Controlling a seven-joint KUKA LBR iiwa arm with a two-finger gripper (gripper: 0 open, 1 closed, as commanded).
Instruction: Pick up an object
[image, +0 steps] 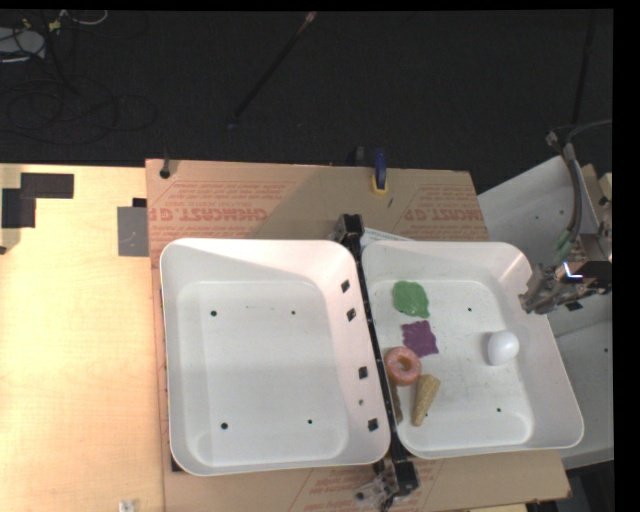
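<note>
Camera view: cardboard (300, 205) lettering mirrored, unreadable.

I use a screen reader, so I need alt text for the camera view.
The right white bin holds a green piece, a purple piece, a pink doughnut, a cone and a white ball. The gripper sits at its right rim, beside the left white bin.

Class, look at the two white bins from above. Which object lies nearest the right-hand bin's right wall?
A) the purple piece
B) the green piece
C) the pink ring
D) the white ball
D: the white ball sits farthest right in the right-hand bin, while the green piece, purple piece and pink ring lie near the divide between the bins.
</note>
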